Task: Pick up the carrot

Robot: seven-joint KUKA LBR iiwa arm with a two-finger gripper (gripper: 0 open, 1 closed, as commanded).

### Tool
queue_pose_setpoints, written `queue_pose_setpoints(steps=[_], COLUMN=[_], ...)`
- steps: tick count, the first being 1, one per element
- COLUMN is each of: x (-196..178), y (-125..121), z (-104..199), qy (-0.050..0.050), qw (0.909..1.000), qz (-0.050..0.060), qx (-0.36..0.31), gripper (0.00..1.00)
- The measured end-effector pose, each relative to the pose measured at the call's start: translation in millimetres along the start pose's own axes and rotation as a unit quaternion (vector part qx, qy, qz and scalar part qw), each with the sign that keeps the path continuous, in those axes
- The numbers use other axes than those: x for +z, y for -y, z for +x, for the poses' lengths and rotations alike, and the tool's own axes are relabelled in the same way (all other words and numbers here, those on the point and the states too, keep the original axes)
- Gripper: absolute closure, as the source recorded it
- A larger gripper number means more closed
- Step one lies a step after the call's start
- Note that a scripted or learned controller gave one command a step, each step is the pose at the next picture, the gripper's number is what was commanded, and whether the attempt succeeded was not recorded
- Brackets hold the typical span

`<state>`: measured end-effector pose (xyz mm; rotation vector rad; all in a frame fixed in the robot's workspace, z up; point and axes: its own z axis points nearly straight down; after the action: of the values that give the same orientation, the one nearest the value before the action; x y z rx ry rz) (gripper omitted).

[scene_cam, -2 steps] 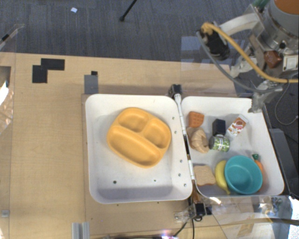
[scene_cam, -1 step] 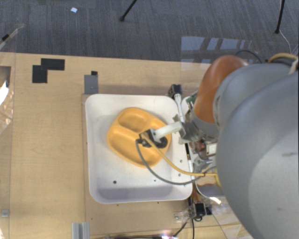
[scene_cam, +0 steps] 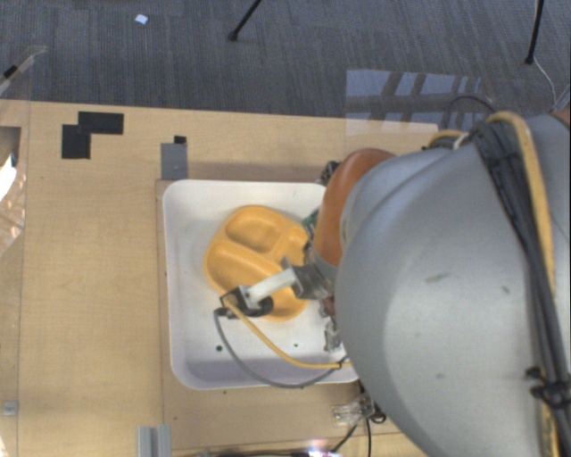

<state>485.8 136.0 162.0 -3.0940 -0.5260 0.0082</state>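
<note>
A light wooden bench top [scene_cam: 89,294] fills most of the view, its grain running pale and even under bright overhead light. Black tape shapes [scene_cam: 89,132] lie flat on the wood near its far left edge, and a small grey metal bracket [scene_cam: 174,161] stands just beyond the far corner of a shallow white bin [scene_cam: 183,268]. Another grey bracket [scene_cam: 153,440] sits at the near edge of the bench. Beyond the bench lies dark grey ribbed carpet [scene_cam: 178,54], with a thin black stand leg [scene_cam: 245,22] crossing it and a small white scrap [scene_cam: 141,18] near the top. A glare patch [scene_cam: 410,89] shines on the carpet farther right.
</note>
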Motion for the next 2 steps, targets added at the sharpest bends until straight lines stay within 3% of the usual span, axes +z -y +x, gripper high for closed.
queue_pose_setpoints(steps=[1,2], x=[-193.7,-204.7], y=[-74.9,-138.9], z=[5.4,-17.0], qy=[-0.01,-0.004], qw=[0.9999,0.999], qz=[-0.003,-0.003], qx=[0.01,-0.043], gripper=[0.0,0.0])
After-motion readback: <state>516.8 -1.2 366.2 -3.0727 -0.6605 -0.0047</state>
